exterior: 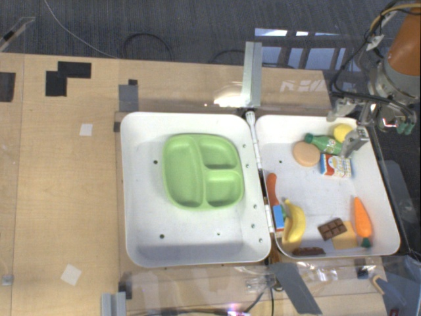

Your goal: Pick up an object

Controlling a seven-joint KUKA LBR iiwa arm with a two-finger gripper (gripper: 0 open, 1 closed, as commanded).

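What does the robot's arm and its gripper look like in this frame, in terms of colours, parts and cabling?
At the camera view's top right, the arm shows a grey metallic body with a rounded orange band above it. Dark cables and one yellowish cable loop around its upper part. Below sits a grey, boxy wrist section carrying the gripper, whose slim pale grey metal fingers hang over the right bin.

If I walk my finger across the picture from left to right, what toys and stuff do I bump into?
Green divided plate → banana → round tan cookie → chocolate bar → carrot. The small things bunched by the gripper overlap too much to order.
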